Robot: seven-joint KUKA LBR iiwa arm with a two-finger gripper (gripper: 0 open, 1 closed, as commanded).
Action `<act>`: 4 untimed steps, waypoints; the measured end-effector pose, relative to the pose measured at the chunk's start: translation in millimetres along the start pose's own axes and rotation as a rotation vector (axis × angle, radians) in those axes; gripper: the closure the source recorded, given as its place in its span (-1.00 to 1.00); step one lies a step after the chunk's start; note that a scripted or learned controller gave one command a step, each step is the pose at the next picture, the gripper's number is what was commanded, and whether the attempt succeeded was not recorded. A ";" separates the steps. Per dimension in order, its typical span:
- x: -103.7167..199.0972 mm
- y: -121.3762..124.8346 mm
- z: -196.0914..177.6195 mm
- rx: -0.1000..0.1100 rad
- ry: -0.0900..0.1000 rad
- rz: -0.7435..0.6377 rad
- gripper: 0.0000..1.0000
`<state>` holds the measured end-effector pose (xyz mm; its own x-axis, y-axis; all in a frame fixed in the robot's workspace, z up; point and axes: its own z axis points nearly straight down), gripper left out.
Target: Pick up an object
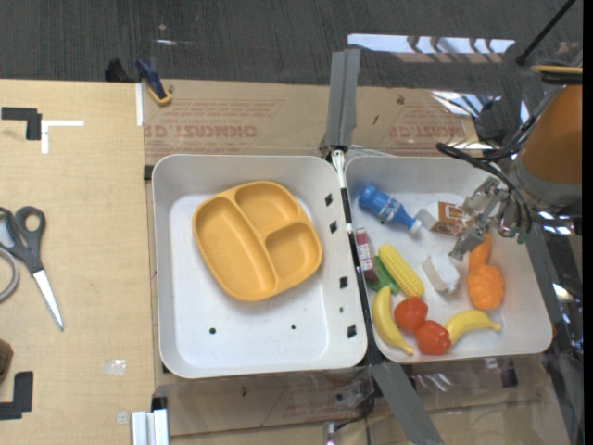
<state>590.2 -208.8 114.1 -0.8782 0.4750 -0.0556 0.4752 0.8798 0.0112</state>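
The pincer (474, 233) hangs low over the right bin (533, 341), near that bin's right-hand side, its metal fingers pointing down and to the left; whether they are spread or closed cannot be told from this slant, and nothing is plainly seen between them. Just below its tip lies an orange toy carrot (484, 276), its narrow end touching or nearly touching the fingers. Just left of the tip and a little lower sits a small white block (441, 273). Up and to the left of the pincer is a small orange and white packet (451, 216), and farther left a blue bottle (384, 206) lies on its side. Down and to the left are a toy corn cob (401, 270), two red tomatoes (420, 324), and two yellow bananas, one (473, 323) below the carrot and another (387, 321) by the bin's left wall. Well to the left of the pincer, the left bin (181, 341) holds a yellow divided plate (257, 239). Far left, scissors (33, 256) rest on the table (74, 193).
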 end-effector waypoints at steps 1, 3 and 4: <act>-21.3 -1.2 5.7 0.002 0.024 0.025 -1.00; -16.5 -2.9 5.5 0.001 0.023 0.175 -1.00; 4.1 0.4 1.6 0.003 0.005 0.194 -1.00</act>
<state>586.9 -206.5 112.2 -0.7702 0.6360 -0.0479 0.6360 0.7715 0.0181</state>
